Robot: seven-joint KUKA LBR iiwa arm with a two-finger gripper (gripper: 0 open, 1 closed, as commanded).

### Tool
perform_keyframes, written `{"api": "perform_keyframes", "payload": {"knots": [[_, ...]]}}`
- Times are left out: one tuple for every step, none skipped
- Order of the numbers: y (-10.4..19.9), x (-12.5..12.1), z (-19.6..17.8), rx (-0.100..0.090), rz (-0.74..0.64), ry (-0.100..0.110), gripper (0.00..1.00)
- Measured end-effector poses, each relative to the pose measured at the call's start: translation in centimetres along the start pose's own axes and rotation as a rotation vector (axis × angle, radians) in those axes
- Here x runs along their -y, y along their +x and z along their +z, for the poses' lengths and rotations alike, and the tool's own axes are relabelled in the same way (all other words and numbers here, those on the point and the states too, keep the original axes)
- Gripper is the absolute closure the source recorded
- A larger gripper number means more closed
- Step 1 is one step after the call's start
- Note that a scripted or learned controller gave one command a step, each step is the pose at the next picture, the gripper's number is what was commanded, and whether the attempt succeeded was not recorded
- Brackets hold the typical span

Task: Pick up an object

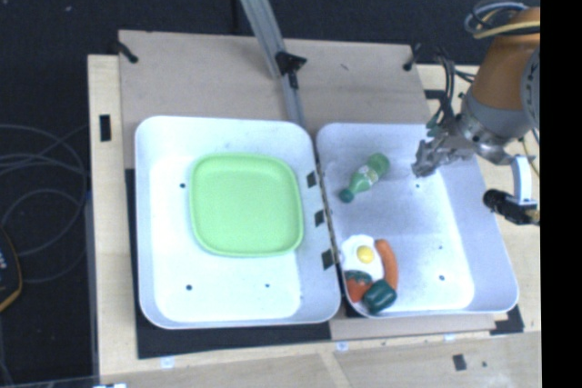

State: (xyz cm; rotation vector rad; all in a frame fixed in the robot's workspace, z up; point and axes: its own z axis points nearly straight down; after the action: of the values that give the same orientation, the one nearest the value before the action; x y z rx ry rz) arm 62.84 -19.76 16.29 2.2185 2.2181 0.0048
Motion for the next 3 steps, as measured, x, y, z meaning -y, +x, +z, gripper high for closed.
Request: {"api": "perform_keyframes", "payload": {"knots": [[-0.1,-0.4,-4.3,0.0,0.0,0.0,1.0],[-0.2,-0.5,-9.7,0.0,0.0,0.0,1.0],[4.1,1.0,-10.3,-0.001,-0.002,0.003,1.0]]}}
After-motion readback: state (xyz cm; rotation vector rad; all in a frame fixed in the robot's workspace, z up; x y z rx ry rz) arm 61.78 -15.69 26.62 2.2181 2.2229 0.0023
